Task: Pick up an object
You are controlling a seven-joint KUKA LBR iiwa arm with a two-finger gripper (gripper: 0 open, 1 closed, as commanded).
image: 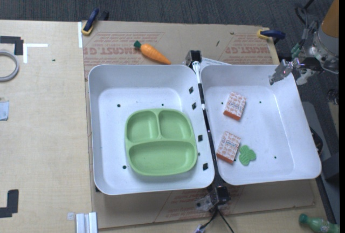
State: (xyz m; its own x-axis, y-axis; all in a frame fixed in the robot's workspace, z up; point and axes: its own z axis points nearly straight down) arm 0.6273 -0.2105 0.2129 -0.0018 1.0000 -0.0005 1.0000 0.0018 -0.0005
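Observation:
Two small orange-and-white boxes lie in the right bin (280, 135), one near its back (235, 106) and one toward the front (229, 146). A small green leaf-shaped piece (247, 155) rests right beside the front box. My gripper (290, 73) hangs over the right bin's back right corner, well away from the boxes. It is open, with nothing between its fingers. The left bin (108, 97) holds a green divided plate (160, 142).
A toy carrot (152, 52) lies on the cardboard behind the left bin. Blue-and-yellow clamps (90, 21) (271, 34) sit at the cardboard's back corners. A green bottle (318, 222) lies at the front right, off the bench.

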